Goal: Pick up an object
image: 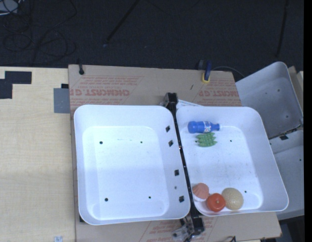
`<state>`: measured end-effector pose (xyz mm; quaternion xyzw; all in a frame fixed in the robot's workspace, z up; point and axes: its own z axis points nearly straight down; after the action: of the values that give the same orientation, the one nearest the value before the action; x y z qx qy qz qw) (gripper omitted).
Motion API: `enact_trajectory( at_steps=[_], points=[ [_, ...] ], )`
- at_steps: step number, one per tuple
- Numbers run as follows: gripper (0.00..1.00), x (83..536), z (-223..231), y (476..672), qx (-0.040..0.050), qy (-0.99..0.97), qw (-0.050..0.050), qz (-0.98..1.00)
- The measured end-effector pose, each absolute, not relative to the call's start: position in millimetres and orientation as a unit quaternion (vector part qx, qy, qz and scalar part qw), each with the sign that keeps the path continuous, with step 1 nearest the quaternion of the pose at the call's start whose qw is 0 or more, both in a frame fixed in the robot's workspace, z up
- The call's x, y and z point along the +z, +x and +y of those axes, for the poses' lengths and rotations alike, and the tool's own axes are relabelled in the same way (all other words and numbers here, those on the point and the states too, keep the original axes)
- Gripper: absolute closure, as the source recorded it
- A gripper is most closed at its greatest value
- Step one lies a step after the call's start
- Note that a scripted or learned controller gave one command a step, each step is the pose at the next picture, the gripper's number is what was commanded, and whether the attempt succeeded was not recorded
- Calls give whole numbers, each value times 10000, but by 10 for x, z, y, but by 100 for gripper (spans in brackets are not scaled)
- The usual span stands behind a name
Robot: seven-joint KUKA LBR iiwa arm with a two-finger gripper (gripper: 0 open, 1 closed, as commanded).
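The right bin (pixel 257 150) holds a blue bottle (pixel 202 127) lying on its side near the far left corner, with a small green leafy item (pixel 206 140) just in front of it. At the bin's near edge sit a pink shell-like piece (pixel 200 190), a red tomato-like ball (pixel 215 202) and a tan round ball (pixel 232 198), close together.
The left bin (pixel 90 135) stands beside the right one, with black clips (pixel 177 173) along the seam between them. Both rest on a cardboard sheet (pixel 120 87) over a wooden bench. A grey metal plate (pixel 269 97) stands at the far right.
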<state>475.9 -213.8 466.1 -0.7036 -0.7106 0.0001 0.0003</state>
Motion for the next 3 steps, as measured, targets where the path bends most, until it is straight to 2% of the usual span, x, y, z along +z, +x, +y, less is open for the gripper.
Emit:
enact_trajectory(
  at_steps=[1, 2, 3],
  points=[
    [0, 4692, -2137, 4760, 2, -7031, 1, -7110],
    [0, 4771, -2140, 5117, 6, -7062, -6, -7080],
    [0, 5001, -2139, 4746, 0, -7077, -6, -7065]
  ],
)
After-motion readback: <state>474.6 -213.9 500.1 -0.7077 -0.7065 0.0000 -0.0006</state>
